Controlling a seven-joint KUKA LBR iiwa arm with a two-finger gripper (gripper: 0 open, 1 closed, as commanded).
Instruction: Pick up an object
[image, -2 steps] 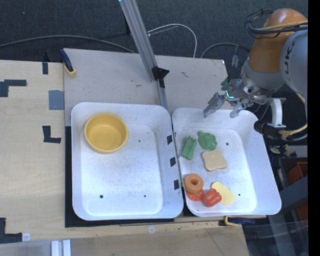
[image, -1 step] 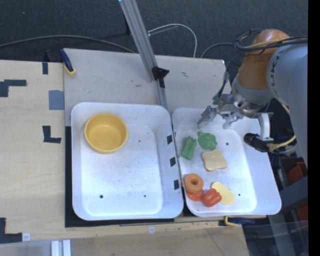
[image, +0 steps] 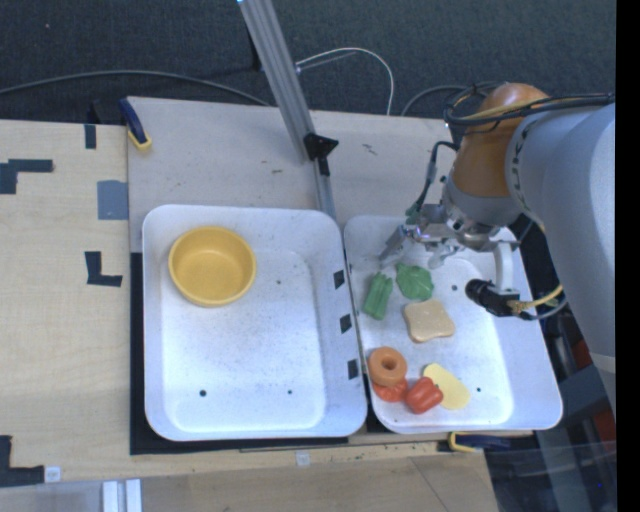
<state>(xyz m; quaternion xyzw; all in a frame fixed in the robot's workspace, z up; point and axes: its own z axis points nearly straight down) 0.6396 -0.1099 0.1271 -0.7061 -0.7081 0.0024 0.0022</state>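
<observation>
- My gripper (image: 408, 243) hangs over the top of the right bin (image: 520, 395); its fingers look spread, with nothing between them.
- The round green piece (image: 415, 282) lies just below my fingertips, apart from them.
- The long green piece (image: 378, 297) sits just left of the round green piece; the tan slice (image: 429, 321) just below it.
- To grasp well, I judge I should centre over the round green piece, drop straight, and keep clear of both neighbours.

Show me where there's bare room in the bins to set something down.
The left bin is free across its floor below and right of the yellow bowl. The right bin is crowded: the claw, green pieces, bread slice, doughnut and red pepper. Its lower right corner is bare.
</observation>
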